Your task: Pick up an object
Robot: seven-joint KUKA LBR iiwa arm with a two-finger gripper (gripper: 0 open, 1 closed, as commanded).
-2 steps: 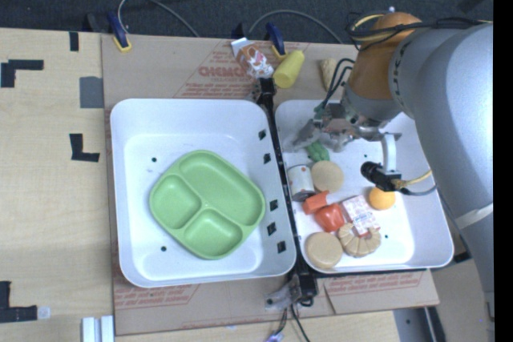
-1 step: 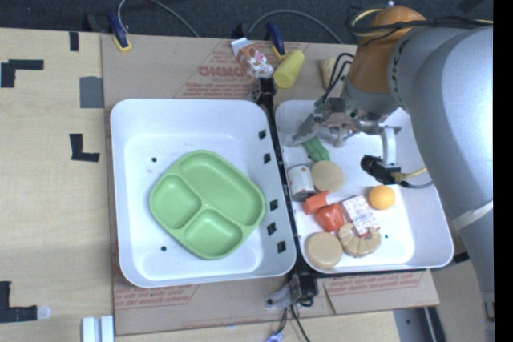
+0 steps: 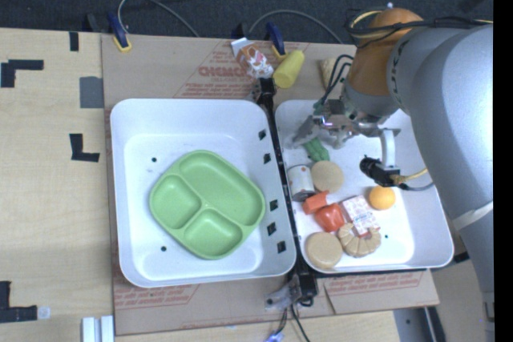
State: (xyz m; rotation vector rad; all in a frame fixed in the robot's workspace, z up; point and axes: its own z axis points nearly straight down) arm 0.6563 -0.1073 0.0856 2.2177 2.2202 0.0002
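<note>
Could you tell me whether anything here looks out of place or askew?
Yes: a yellow cylinder and a small red-and-white packet lie on the brown cardboard behind the bins. The green divided plate sits skewed in the left white bin.

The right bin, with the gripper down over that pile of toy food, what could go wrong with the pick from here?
Items in the right bin lie packed close: the gripper, near the green piece, may nudge the tan disc or silver can and grasp nothing. It works beside the divider wall, so it may clip that.
</note>
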